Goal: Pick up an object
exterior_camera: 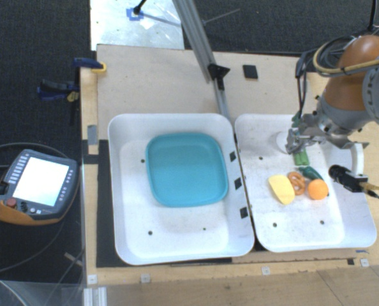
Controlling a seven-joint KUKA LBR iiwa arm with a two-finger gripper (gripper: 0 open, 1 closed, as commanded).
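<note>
Gripper: two-finger gripper (296, 143) low over right white bin (342, 234); open or closed, cannot tell.
Green object: green elongated piece (302, 159) just below the gripper, long axis running toward the bin's near-right.
Neighbours: yellow wedge (281, 189), orange ball (317, 189).
Left bin: teal square plate (186, 169).

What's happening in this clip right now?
A robot arm reaches in from the right, with its pincer low over the far part of the right bin. Near that bin's middle lie a yellow piece, a pretzel, an orange ball and a green item. The left bin holds a teal plate. Nothing looks picked up yet.
</note>
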